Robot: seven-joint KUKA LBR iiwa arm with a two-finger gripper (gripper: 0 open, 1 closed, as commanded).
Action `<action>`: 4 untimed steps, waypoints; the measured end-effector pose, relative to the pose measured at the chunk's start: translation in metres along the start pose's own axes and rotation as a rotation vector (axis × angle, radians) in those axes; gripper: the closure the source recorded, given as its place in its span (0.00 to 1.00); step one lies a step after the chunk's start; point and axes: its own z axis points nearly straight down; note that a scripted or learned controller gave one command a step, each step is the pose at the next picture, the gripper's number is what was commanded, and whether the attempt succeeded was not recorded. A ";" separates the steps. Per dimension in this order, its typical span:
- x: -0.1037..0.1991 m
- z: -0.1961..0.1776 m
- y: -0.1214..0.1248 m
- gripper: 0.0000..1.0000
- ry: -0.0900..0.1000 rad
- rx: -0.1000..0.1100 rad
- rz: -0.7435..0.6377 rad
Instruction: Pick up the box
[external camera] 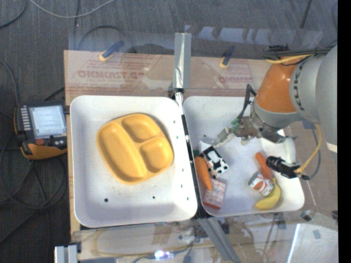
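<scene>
The box point(215, 193) is small, red and white. It lies flat at the front left of the right bin point(285, 201), next to a long carrot point(203, 172). My gripper point(224, 137) reaches in from the right, low over the middle of that bin. It is behind the box and well apart from it, just above a black-and-white toy point(215, 161). I see nothing held in it. The grey arm with its orange band point(278, 89) hangs over the bin's back right.
In the right bin there are also a short carrot point(261, 164), a small can point(261, 185) and a banana point(269, 199) at the front right. A yellow divided plate point(136, 146) lies in the left bin point(88, 201). A metal rail point(182, 64) stands between the bins.
</scene>
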 end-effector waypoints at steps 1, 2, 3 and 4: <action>0.061 -0.071 -0.086 0.00 0.000 0.002 -0.046; 0.034 0.022 -0.087 0.00 -0.003 -0.014 -0.010; 0.031 0.018 -0.060 0.00 0.001 0.001 -0.142; 0.003 0.022 0.031 0.00 -0.006 -0.012 -0.020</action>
